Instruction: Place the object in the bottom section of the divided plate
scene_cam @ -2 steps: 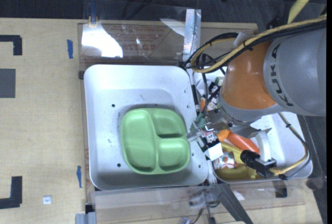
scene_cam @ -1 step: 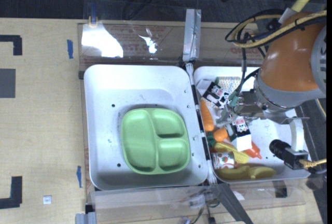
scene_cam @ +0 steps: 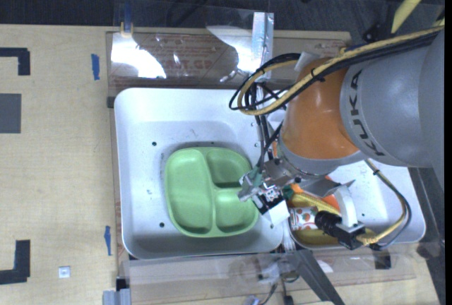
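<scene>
A light green divided plate (scene_cam: pixel 205 190) lies in the left white bin (scene_cam: pixel 141 127). It has one long section on its left side and two smaller sections on its right, one above the other. My gripper (scene_cam: pixel 256 188) hangs low over the plate's right rim, about where the two smaller sections meet. The grey arm with its orange band (scene_cam: pixel 318 127) reaches in from the right and covers much of the right bin. No object shows in any section of the plate. The wrist hides whatever lies under the gripper.
In the right bin (scene_cam: pixel 409 222), partly under the arm, lies a yellow and orange packet or can (scene_cam: pixel 311 220) with other items hidden around it. Black and yellow cables (scene_cam: pixel 258 88) loop over the wall between the bins. A clear plastic panel (scene_cam: pixel 191 49) stands behind the left bin.
</scene>
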`<move>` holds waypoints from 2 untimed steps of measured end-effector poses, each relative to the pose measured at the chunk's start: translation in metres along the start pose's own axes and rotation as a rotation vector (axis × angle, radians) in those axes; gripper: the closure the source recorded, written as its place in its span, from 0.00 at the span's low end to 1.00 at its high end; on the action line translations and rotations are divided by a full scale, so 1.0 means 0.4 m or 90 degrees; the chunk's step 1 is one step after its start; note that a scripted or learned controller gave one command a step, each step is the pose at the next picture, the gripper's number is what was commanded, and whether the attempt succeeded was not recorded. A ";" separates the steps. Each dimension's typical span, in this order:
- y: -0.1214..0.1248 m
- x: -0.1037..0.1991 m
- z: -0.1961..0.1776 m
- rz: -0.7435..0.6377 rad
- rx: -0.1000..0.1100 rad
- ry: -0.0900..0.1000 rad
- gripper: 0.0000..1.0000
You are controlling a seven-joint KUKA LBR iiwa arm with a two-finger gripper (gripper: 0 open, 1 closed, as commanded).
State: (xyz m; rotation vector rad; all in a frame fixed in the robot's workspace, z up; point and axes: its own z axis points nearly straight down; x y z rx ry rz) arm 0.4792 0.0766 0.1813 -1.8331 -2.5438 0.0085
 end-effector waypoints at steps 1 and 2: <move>-0.013 -0.044 -0.263 0.249 -0.002 -0.002 1.00; 0.014 0.043 -0.167 -0.008 0.000 -0.001 1.00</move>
